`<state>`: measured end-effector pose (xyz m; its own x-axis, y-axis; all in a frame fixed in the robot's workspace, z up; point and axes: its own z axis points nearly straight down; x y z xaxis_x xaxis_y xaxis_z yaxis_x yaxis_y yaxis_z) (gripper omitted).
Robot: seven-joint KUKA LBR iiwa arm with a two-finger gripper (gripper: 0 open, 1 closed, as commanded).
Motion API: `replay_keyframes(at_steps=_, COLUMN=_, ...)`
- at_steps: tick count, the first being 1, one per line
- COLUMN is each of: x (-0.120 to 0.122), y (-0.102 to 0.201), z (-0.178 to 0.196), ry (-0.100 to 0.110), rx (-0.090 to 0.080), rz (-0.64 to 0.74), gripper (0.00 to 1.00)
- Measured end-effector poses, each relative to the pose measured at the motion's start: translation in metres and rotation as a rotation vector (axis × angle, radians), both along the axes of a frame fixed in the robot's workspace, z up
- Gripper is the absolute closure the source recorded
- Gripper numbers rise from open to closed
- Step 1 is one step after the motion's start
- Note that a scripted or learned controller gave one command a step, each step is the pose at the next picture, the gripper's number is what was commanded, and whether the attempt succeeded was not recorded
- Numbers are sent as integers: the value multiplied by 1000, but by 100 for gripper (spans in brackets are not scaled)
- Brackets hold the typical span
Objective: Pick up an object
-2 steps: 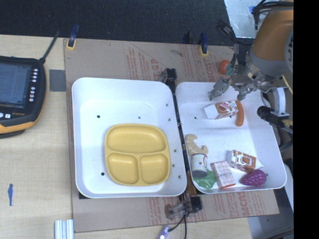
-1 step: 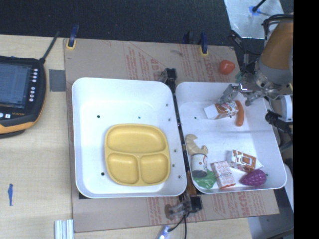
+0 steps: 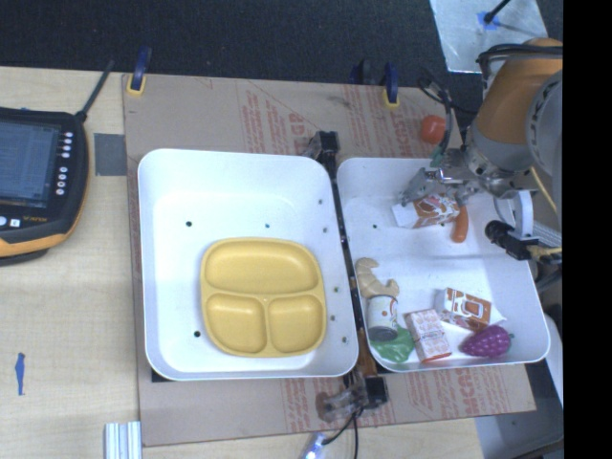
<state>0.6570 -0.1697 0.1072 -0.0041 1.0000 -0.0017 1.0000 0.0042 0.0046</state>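
Note:
My gripper (image 3: pixel 438 185) hangs low over the far part of the right bin (image 3: pixel 512 285), below the arm's orange band (image 3: pixel 512 98). Directly under it, and partly covered by it, lies an orange and white snack packet (image 3: pixel 435 211). An orange-red sausage (image 3: pixel 460 226) lies just to the packet's right. At the bin's near end are a tan toy figure (image 3: pixel 372 279), a small can (image 3: pixel 381 316), a green piece (image 3: pixel 393 349), a red and white carton (image 3: pixel 428 335), an orange carton (image 3: pixel 466 308) and purple grapes (image 3: pixel 486 341).
The left bin (image 3: pixel 172 208) holds a yellow divided plate (image 3: pixel 263 295). A small red ball (image 3: pixel 432 127) sits on the cardboard beyond the right bin. A teach pendant (image 3: pixel 33 180) lies at the far left of the bench. Clamps hold the cardboard's edges.

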Motion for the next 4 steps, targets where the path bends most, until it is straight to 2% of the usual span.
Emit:
replay_keyframes(at_steps=1, x=1, y=-1, z=12, ry=-1, rx=-1, rz=3, gripper=100)
replay_keyframes(at_steps=2, x=0, y=12, z=36, ry=5, rx=2, rz=0, gripper=100)
replay_keyframes(at_steps=3, x=-1, y=12, z=36, ry=6, rx=2, rz=0, gripper=0)
replay_keyframes(at_steps=4, x=3, y=40, z=2, ry=-5, rx=-4, rz=0, gripper=0)
